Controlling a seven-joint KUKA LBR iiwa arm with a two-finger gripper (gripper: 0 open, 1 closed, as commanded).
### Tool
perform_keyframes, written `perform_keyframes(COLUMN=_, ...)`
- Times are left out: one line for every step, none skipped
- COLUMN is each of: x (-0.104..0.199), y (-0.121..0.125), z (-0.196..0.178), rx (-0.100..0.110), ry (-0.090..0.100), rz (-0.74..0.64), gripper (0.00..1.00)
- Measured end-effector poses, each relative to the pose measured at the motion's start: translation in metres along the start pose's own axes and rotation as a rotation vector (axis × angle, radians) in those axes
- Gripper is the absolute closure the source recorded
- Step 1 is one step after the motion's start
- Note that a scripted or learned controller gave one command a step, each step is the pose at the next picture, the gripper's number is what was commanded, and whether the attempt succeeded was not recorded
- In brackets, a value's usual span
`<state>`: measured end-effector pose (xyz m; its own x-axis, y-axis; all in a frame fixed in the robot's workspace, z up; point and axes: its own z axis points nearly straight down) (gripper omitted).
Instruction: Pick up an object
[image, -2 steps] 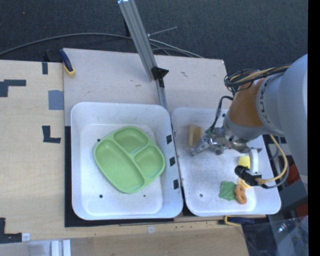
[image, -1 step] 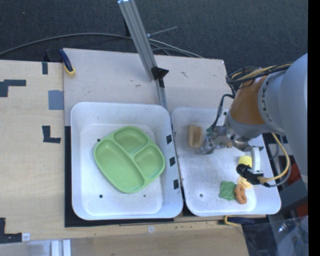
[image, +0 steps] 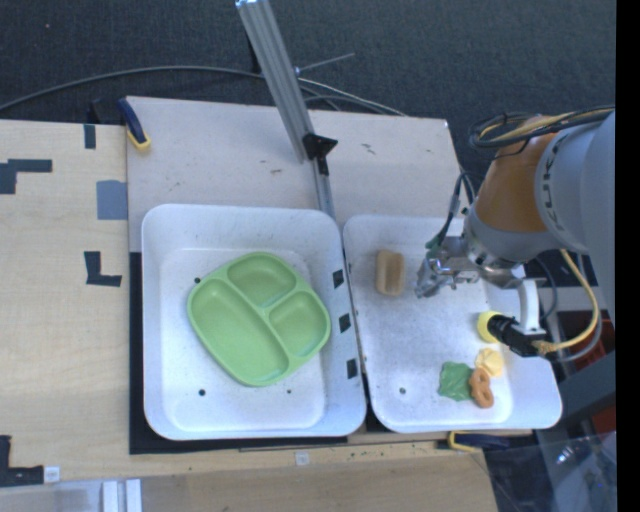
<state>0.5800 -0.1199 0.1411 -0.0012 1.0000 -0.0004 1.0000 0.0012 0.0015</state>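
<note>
A tan bread-like block (image: 389, 272) lies in the upper part of the right bin (image: 420, 400). My gripper (image: 432, 279) hangs just right of it, low over the bin floor, with nothing visibly between its fingers. Near the bin's lower right corner sit a green leafy piece (image: 455, 381), an orange ring-shaped piece (image: 482, 388) and a pale yellow piece (image: 490, 361). A round yellow item (image: 489, 325) rests by the right wall, partly behind a black part of the arm.
The left bin (image: 160, 300) holds a green divided plate (image: 259, 317). A slanted metal pole (image: 285, 80) crosses the bench top above the bins. A blue and yellow clamp (image: 133, 124) sits at the bench's upper left. Cables hang beside the arm on the right.
</note>
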Motion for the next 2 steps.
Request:
perform_keyframes(x=0.01, y=-0.003, z=-0.053, rx=-0.002, ry=0.0, rz=-0.001, gripper=1.0)
perform_keyframes(x=0.01, y=-0.002, z=-0.102, rx=-0.003, ry=-0.001, rz=-0.001, gripper=1.0)
